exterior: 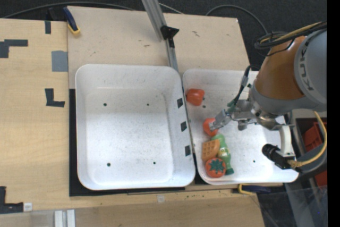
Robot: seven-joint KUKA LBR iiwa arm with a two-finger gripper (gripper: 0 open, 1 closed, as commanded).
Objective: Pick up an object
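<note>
Red-orange object (209, 126): right bin (244, 170), middle-right of frame, touching the gripper tip.
Gripper (217, 124): low over that object; open or clenched, cannot tell.
Other objects: orange tomato (195, 96) above; waffle (210, 149), green item (221, 147), red tomato (216, 167) below.
Left bin (90, 114): centre-left on the worktop (32, 130).

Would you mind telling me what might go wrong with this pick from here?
1. The gripper sits right at a small orange-red ball; round things may slip away rather than be caught.
2. A cluster of toys lies just below; a push could scatter it.
3. All this is near the right bin wall beside the left bin, cramping the approach.
</note>
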